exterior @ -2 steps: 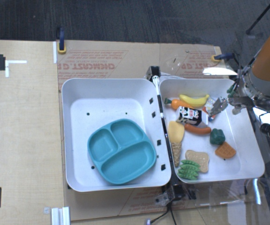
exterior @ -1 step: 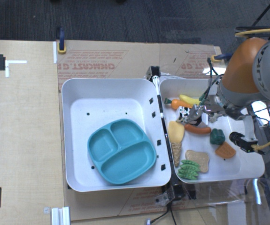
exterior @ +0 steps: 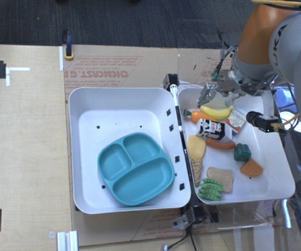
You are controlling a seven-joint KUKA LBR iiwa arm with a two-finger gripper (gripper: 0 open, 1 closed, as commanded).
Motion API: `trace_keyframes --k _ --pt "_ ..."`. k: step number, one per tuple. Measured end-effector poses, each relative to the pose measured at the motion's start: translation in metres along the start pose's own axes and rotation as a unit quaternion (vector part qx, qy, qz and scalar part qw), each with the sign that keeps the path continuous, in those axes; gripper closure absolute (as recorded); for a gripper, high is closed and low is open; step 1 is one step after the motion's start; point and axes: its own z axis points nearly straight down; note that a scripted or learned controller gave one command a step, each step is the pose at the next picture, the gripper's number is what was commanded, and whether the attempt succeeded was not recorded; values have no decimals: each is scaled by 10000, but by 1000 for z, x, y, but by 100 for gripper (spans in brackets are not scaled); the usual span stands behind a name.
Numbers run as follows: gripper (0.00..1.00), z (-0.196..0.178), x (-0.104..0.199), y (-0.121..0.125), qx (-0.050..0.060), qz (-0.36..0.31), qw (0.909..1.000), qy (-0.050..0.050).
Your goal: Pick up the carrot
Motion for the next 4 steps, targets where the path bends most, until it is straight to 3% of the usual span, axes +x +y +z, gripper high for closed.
trace_keyframes --k 1,2,3,4 --pt "0 91 -26 -11 2 317 9995 -1" --pt "0 103 -28 13 108 1034 9946 15" --pt "100 93 -28 14 92 1008 9949 -8" --pt "100 0 30 10 2 1254 9921 3"
